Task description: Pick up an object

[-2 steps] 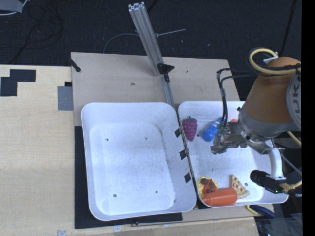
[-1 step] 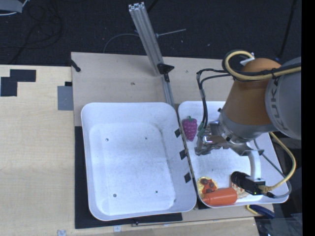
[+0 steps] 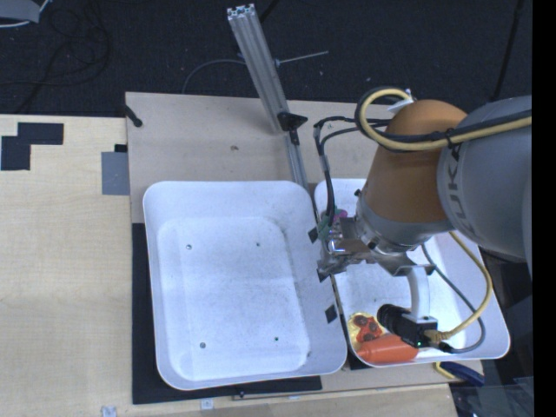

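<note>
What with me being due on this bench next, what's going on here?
The robot arm is reaching in from the right and hanging low over the right bin, covering much of it. Its gripper is down by that bin's left wall, and I cannot tell whether it has anything. An orange object and a small yellow and red thing lie at the near end of that bin. Nothing is visibly lifted.
</note>
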Controlling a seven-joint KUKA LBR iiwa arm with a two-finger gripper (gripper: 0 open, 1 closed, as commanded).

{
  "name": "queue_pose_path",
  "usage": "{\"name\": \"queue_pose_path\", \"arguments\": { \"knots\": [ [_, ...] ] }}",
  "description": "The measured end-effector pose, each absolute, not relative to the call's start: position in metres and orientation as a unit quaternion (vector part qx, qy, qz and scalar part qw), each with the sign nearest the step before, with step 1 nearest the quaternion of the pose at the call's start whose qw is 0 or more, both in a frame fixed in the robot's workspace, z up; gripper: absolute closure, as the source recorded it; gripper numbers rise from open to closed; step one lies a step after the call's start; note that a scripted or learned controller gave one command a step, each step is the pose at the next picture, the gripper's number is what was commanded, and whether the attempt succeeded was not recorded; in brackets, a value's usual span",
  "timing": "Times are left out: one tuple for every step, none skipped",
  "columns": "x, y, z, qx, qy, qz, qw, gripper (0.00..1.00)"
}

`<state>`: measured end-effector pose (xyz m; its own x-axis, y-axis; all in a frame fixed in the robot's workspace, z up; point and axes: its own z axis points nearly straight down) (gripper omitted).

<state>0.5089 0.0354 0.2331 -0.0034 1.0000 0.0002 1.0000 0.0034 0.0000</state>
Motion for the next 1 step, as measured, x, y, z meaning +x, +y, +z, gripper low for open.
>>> {"name": "queue_pose_path", "arguments": {
  "knots": [
    [0.5134,0.0908,0.2415,-0.706,-0.708,-0.0001,0.000,1.00]
  ]
}}
